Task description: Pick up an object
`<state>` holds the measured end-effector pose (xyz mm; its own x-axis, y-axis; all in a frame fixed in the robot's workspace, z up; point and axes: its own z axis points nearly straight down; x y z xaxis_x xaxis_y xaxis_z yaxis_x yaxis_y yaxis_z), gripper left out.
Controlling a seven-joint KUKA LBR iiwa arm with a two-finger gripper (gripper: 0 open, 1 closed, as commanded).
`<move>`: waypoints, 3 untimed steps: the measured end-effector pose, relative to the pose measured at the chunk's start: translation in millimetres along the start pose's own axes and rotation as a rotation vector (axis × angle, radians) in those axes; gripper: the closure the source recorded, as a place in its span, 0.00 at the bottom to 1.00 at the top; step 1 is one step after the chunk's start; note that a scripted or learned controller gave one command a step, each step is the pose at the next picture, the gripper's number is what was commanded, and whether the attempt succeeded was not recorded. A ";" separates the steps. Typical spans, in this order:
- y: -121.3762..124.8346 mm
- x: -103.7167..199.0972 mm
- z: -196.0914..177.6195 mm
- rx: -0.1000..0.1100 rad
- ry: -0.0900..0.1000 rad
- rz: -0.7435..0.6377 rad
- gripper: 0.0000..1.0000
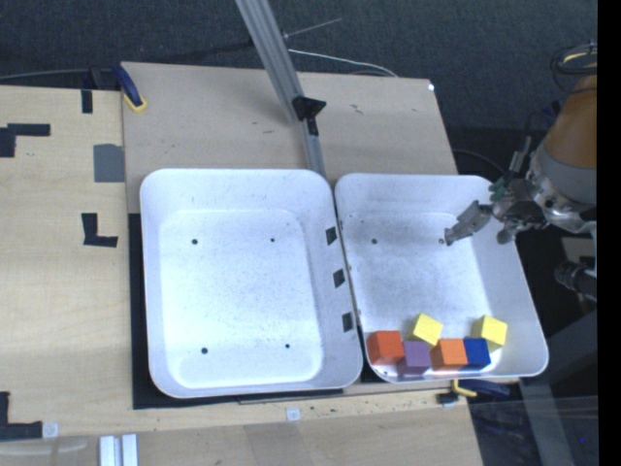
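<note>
Jaws spread and holding nothing, the gripper (477, 225) hangs over the right bin's (408, 260) far end; carry it toward the near-edge block cluster and descend on the exposed yellow block (427, 329).

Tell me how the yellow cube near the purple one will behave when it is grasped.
The yellow cube looks rigid with flat faces, so it should probably not roll. It sits tilted beside the purple cube, so it may twist or nudge it. It seems light.
</note>
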<state>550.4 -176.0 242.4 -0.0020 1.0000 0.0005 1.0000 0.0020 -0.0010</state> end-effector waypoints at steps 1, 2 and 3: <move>18.3 49.2 105.0 0.008 0.002 -0.002 0.00; -46.5 18.0 144.6 0.010 0.001 0.007 0.00; -44.6 12.5 2.6 -0.007 -0.003 0.001 0.00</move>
<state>505.9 -163.6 239.8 -0.0013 1.0000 -0.0026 1.0000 0.0013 0.0064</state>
